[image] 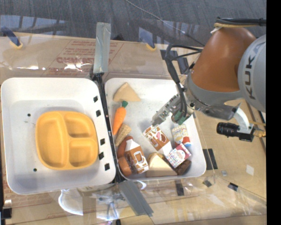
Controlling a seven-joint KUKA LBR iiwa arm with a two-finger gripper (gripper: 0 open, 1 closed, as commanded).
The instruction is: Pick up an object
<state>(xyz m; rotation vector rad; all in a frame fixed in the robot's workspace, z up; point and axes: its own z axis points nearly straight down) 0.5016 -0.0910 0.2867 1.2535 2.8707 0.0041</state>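
Two bins sit side by side. The left bin (14, 93) holds a tray (65, 138) in its middle. In the right bin (147, 86), a wedge (125, 93) lies at 11 o'clock. The carrot (118, 118) lies just below it. A bottle (131, 157) sits at 7 o'clock. Small cartons (166, 144) crowd around 5 o'clock. The gripper (171, 111) hangs over 2 o'clock.

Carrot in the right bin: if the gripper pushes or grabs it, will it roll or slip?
The carrot looks like smooth moulded plastic, so probably stiff, light and somewhat slippery. Its round, tapered body may roll in an arc when pushed. It lies close to the right bin wall, likely limiting sideways travel.
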